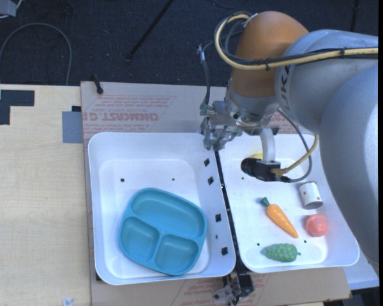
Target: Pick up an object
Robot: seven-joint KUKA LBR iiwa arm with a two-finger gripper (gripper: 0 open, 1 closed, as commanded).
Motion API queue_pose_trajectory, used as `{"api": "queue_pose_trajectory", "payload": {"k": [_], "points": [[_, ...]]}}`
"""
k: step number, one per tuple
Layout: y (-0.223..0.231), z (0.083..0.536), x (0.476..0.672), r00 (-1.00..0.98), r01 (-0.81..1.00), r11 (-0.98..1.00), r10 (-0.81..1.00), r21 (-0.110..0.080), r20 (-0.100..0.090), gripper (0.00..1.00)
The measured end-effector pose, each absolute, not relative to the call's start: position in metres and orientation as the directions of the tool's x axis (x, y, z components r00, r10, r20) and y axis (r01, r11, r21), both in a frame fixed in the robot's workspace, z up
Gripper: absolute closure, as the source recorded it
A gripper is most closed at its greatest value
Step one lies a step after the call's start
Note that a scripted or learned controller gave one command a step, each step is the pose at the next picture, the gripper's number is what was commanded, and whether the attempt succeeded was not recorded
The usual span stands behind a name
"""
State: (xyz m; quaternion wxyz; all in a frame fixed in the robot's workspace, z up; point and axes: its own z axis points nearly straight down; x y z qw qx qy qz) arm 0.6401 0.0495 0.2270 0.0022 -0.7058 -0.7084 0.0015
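Note:
My gripper hangs over the far end of the divider between the two white bins, above the right bin's far left corner. In the right bin lie an orange carrot, a green bumpy vegetable, a small red-pink fruit and a white cylinder. A bit of something yellow peeks out behind the wrist. None of these is under the gripper.
A blue sectioned plate lies in the left bin. The arm's grey body covers the right bin's far right part. Cardboard lies under both bins, and a wooden bench top spreads to the left.

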Motion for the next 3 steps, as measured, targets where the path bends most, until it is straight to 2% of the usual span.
{"api": "queue_pose_trajectory", "payload": {"k": [1, 2, 3], "points": [[0.106, 0.217, 0.634, -0.005, 1.000, 0.005, 1.000, -0.006, 0.002, 1.00], [0.107, 0.222, 0.640, -0.001, 1.000, 0.001, 1.000, -0.002, 0.000, 1.00], [0.108, 0.217, 0.630, 0.000, 1.000, 0.000, 1.000, -0.005, -0.001, 1.00]]}}
